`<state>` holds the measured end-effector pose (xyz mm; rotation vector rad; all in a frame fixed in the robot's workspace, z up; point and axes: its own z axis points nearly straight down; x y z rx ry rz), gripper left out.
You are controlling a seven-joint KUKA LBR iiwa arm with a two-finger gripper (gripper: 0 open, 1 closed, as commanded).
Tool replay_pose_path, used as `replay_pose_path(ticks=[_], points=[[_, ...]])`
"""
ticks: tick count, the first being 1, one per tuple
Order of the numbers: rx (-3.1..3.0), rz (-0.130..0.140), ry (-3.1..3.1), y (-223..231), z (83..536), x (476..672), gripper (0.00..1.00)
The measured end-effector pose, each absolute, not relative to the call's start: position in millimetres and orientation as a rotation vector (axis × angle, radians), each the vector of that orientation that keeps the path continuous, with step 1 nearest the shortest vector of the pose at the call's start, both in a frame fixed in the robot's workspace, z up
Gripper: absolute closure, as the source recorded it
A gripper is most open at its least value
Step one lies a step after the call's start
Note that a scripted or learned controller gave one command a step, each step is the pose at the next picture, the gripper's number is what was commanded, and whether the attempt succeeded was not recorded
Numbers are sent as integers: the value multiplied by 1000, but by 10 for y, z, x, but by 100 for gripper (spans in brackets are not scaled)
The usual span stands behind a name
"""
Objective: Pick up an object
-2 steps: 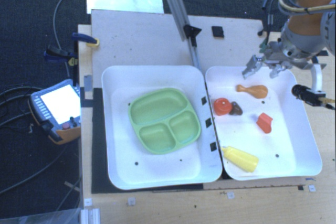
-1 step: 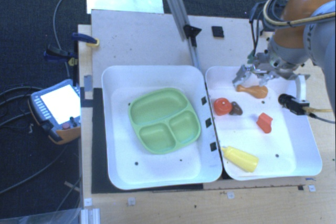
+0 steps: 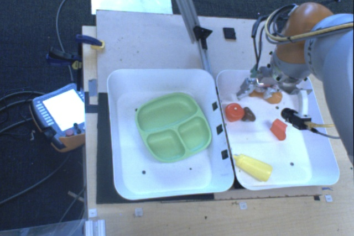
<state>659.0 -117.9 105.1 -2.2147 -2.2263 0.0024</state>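
My gripper (image 3: 253, 85) hangs low over the far part of the right bin (image 3: 321, 174), reaching in from the right. Right beside it, partly under the wrist, lies a tan-orange object (image 3: 272, 98); whether the gripper touches it is not visible. A red round object (image 3: 234, 112) with a small brown piece (image 3: 249, 115) against it lies near the bin's left wall. Toward the middle right rests a red-orange block (image 3: 279, 129). Near the front edge lies a yellow object (image 3: 253, 167).
The left bin (image 3: 127, 174) holds a green divided plate (image 3: 173, 126). A slanted metal pole (image 3: 185, 0) rises behind the bins. A handheld pendant (image 3: 60, 116) and cables lie on the floor at the left.
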Motion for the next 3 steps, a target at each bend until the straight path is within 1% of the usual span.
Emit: replay_pose_path(ticks=[1, 2, 3], points=[[-2216, -5, -2233, -1182, 1208, 6613, 100], [-2224, -6, -2227, -1234, 1677, 6587, 100], [-2220, -6, -2230, -1235, 2077, 6603, 100]])
